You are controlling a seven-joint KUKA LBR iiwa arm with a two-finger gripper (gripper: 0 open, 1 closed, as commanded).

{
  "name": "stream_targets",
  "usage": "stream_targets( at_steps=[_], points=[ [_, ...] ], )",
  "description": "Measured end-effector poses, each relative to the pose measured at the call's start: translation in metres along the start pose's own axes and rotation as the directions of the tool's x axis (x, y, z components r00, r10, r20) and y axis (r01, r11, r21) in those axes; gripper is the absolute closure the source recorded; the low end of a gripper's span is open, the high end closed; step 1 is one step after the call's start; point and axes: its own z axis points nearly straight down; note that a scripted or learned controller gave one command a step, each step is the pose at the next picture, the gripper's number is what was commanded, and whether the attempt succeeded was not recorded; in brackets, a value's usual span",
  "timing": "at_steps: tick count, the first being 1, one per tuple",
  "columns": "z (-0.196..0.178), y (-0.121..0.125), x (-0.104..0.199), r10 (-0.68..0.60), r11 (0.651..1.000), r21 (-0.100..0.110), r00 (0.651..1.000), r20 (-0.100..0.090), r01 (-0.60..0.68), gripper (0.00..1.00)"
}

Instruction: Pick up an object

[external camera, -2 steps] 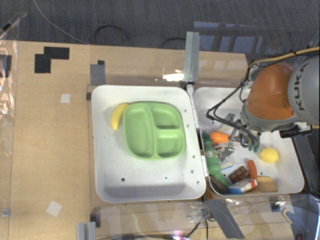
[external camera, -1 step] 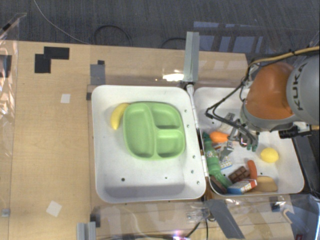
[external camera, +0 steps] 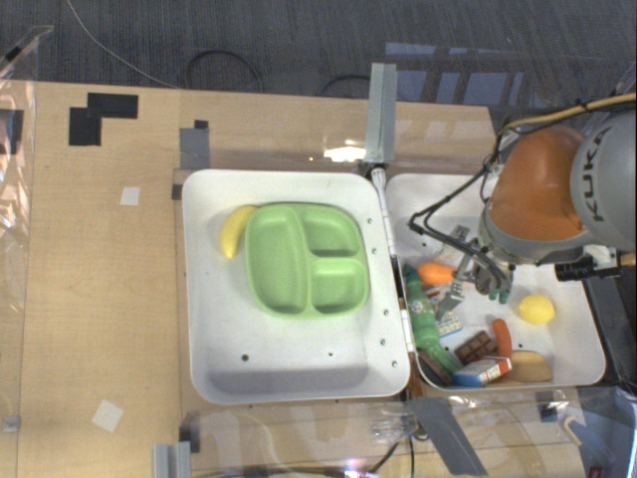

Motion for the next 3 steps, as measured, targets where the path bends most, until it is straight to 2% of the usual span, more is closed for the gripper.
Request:
stream_targets(
  at_steps=[1,2,3],
  points=[
    [0.000,-0.003,0.002,0.089,0.996,0.000,0.996,-0.001,-0.089,0.00],
    [-0.001,-0.012,0.043,0.233,0.973,-0.003,0.972,0.012,-0.233,0.00],
    [0.001,-0.009,0.013,0.340,0.940,0.003,0.940,-0.009,-0.340,0.00]
  ],
)
